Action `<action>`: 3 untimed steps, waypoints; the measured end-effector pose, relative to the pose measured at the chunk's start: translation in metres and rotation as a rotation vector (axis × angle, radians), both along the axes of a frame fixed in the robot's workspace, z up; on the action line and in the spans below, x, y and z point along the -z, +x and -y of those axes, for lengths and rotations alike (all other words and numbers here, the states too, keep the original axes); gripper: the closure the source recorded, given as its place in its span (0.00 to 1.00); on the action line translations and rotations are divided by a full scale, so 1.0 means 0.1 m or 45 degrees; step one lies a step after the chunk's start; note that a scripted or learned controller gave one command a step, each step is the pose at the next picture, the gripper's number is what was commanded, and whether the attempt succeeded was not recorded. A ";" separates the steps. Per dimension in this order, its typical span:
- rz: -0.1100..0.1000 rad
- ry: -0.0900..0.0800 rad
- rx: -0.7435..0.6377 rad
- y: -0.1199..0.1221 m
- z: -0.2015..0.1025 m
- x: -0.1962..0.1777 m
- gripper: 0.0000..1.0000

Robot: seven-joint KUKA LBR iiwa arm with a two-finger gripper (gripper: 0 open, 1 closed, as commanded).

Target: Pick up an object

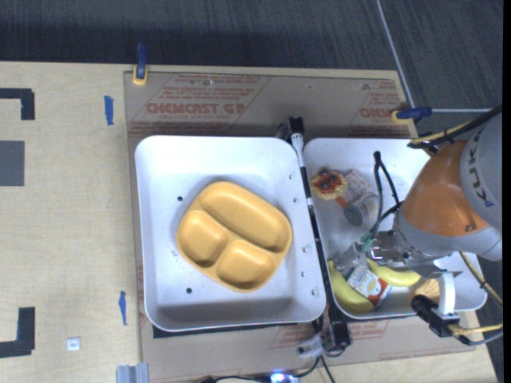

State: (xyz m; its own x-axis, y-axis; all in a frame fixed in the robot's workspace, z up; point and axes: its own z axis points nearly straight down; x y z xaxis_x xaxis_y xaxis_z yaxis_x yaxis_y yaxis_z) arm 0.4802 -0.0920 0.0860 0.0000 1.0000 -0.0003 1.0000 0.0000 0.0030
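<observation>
Low over the right bin, the end effector hangs down among a small heap of clutter; the arm's wrist and orange band cover it from this slanted view, so whether it is parted or closed I cannot tell, and nothing can be said to be held. Directly under it lie the likeliest targets: a yellow banana curving along the bin's near-left corner, with a small packet resting on top of it. A little further back, apart from these, sits a round red-and-yellow snack beside a clear wrapper. Because the goods crowd toward the bin's left wall, the arm reaches across from the right and descends steeply, probably to come at the pile from above rather than sideways against the wall. My judgement is that the grasp is being attempted at the banana and packet, with no lift yet evident; the packet lying over the banana could slip or block a clean closure.

Across the divider, the left bin holds a yellow tray with three compartments, lying slightly turned near the middle and well clear of the arm, so it plays no part in the present try. Both bins rest side by side on a brown board, clamped at its corners, on the pale worktop, which keeps them from shifting under contact.
</observation>
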 end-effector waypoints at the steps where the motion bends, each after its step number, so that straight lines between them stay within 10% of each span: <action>1: 0.009 -0.003 0.001 0.02 0.00 -0.11 1.00; 2: 0.008 -0.002 0.001 0.02 0.00 -0.11 0.00; 3: -0.002 0.001 0.000 0.00 0.00 0.00 0.00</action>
State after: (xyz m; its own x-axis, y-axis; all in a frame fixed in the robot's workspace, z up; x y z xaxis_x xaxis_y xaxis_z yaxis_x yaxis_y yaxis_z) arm 0.4799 -0.0922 0.0859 -0.0003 1.0000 0.0007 1.0000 0.0003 0.0013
